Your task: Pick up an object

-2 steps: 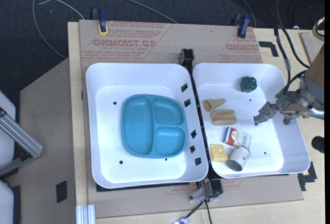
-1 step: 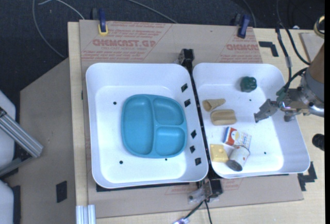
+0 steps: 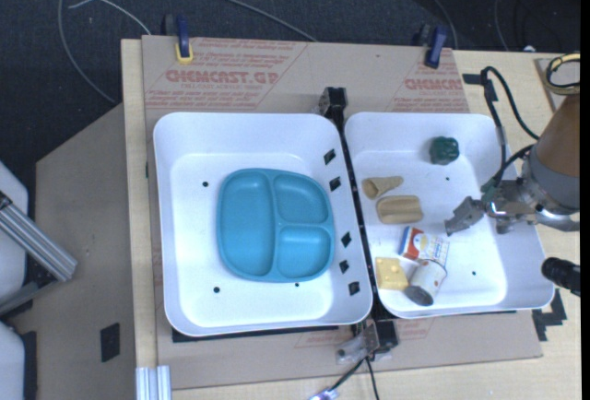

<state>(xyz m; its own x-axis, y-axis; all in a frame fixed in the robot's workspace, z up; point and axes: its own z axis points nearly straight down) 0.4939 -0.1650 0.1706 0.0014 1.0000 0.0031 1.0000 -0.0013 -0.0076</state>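
1. Tool (image 3: 464,216) comes in from the right and hangs low over the right bin (image 3: 489,283). From where I stand I cannot tell how it is set, and nothing shows in its grip.
2. Closest to it is the small carton (image 3: 423,247) with red and blue print, lying near the bin's middle, just beside the tool's tip. It looks light and thin-walled, so I'd guess a hard squeeze would dent it; taking it across the narrow sides seems safest.
3. Touching the carton's lower end is a little cylinder with a dark cap (image 3: 423,284), tipped on its side. Round and probably slick, it could roll away.
4. Above these lie two tan blocks (image 3: 393,200), which look stiff and easy to pinch across their short width.
5. A yellow piece (image 3: 391,274) sits by the divider, and a green lump (image 3: 444,149) well apart near the far wall.
6. Over in the left bin (image 3: 184,288) rests a blue divided plate (image 3: 275,224), too broad and flat for a simple pinch.
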